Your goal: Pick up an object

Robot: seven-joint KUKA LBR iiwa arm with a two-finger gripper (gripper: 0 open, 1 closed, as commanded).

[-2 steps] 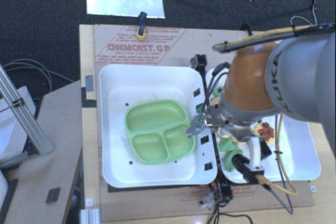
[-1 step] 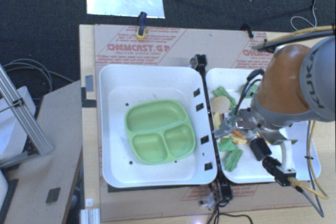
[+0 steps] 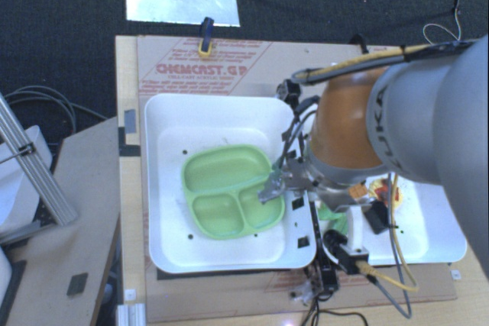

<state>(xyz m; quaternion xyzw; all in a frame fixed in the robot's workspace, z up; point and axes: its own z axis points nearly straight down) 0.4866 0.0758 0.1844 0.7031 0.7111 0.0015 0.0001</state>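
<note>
A light green divided plate (image 3: 229, 191) lies in the left white bin (image 3: 183, 122), a little below its middle. My gripper (image 3: 273, 189) reaches in from the right and hangs over the plate's right rim, beside the wall between the bins. The arm's grey body and orange band (image 3: 344, 126) cover most of the right bin (image 3: 428, 237). In the right bin, a green object (image 3: 336, 219), an orange-red object (image 3: 380, 191) and a black object (image 3: 376, 217) peek out from under the arm.
A clamp (image 3: 206, 38) holds the cardboard sheet at the bench's far edge. Cables (image 3: 359, 271) trail over the front rim of the bins. A metal frame leg (image 3: 34, 164) stands at the left.
</note>
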